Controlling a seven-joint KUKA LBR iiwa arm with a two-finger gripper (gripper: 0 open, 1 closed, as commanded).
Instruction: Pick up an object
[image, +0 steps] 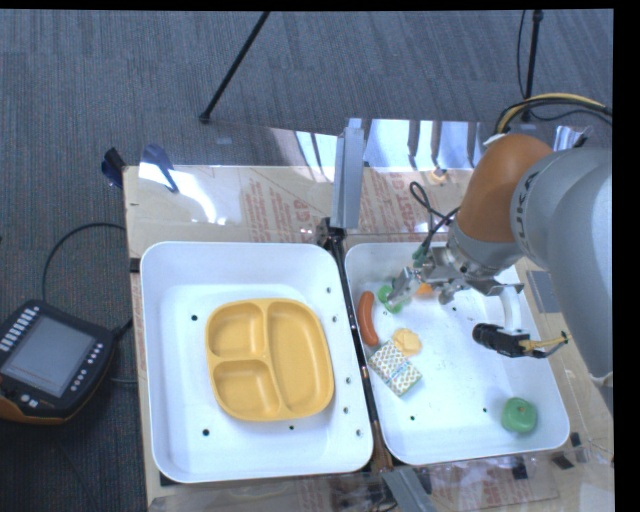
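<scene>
My gripper (420, 287) hangs low over the far left part of the right bin (470, 400). A small orange piece (426, 291) shows right at the gripper, and whether it is held is unclear. A small green piece (385, 298) lies just left of the gripper. A red-orange sausage (368, 318) lies along the bin's left wall. Near it are a yellow-orange piece (406, 342) and a patterned box (395, 368). A green round object (519, 415) sits in the near right corner.
The left bin (170, 300) holds a yellow divided plate (268, 358). A grey post (346, 185) stands behind the gap between the bins. The arm's orange band (500, 190) and grey body cover the right bin's far right side.
</scene>
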